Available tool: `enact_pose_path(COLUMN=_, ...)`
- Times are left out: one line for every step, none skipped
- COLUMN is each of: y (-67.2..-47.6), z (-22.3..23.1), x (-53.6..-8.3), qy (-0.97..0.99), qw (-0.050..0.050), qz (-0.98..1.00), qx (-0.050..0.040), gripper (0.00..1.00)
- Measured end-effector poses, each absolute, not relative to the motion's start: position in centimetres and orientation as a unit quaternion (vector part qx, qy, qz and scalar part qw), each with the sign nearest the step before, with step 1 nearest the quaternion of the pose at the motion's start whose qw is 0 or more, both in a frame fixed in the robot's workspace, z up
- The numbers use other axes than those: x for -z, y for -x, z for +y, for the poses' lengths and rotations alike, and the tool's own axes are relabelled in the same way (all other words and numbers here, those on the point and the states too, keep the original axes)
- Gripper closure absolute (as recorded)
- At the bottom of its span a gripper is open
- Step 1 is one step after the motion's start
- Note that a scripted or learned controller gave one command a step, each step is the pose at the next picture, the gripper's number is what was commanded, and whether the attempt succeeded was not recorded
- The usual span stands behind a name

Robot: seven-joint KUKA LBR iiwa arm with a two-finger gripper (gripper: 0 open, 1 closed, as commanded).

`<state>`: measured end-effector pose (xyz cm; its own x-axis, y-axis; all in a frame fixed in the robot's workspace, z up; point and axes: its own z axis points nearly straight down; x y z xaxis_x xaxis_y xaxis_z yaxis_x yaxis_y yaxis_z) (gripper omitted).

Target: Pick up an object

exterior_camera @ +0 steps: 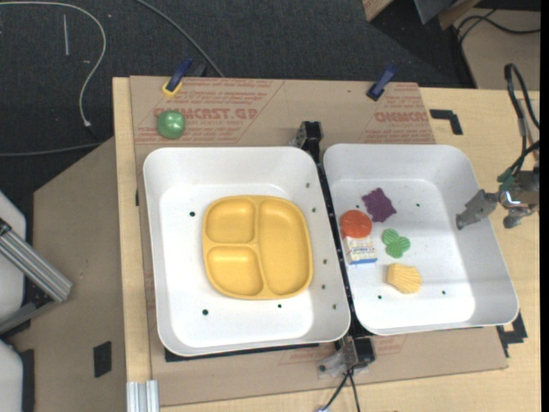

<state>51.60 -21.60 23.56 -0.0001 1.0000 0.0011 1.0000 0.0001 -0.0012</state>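
The right bin (480,303) holds a purple toy (377,202), a red-orange round piece (356,224), a small white box with a label (361,251), a green toy (395,244) and a yellow ridged toy (403,277), all in its left half. My gripper (493,213) hangs over the bin's right rim, well to the right of these objects. Its fingers are spread open, one grey fingertip (470,213) pointing down-left into the bin, and nothing lies between them.
The left bin (171,230) carries a yellow divided plate (257,247). A green ball (171,124) rests on the cardboard behind the left bin. Blue clamps (178,75) hold the cardboard's far edge. Cables run at the far right.
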Motion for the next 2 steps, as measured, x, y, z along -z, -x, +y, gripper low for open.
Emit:
enact_pose_path(y=-51.0, z=-21.3, x=-19.3, qy=0.707, qw=0.002, qz=-0.707, qx=-0.0003, gripper=0.0)
enact_pose_path(y=-52.0, z=-21.3, x=-14.3, qy=0.707, qw=0.003, qz=-0.707, qx=-0.0005, gripper=0.0)
